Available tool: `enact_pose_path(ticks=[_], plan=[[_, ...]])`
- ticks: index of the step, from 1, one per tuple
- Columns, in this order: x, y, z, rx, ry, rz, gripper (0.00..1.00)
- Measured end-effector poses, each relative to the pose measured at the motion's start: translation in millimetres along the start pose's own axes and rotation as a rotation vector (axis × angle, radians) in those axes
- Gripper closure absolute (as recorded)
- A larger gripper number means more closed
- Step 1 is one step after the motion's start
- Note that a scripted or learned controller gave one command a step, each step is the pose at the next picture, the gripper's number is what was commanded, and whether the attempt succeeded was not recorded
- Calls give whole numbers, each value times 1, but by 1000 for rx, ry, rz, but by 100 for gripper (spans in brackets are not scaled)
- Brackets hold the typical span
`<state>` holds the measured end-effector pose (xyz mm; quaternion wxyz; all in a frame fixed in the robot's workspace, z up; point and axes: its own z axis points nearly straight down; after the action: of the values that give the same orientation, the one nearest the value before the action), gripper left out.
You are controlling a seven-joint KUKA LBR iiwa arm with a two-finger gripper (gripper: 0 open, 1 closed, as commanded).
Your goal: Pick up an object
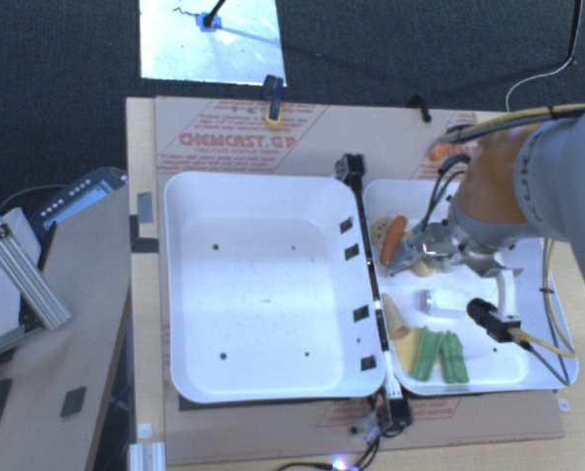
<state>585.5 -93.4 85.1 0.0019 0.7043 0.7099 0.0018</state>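
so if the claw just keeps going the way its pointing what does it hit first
The claw points down and toward the left side of the right bin. Going straight on, it would likely meet the orange carrot-like piece lying there, or the bin floor beside it; depth is hard to judge from this slanted view.

Even, bright overhead light; soft shadows. Shallow white plastic bins (pixel 263 376) near blown out. Glare patch on shiny silver sheet (pixel 212 27) at top. Overall slight softness, low resolution.
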Motion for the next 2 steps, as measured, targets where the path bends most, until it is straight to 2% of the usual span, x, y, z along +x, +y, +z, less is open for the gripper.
enact_pose_path(ticks=[1, 2], plan=[[-2, -2, -10, 2, 0, 4, 100], [10, 19, 1, 2, 0, 2, 100]])
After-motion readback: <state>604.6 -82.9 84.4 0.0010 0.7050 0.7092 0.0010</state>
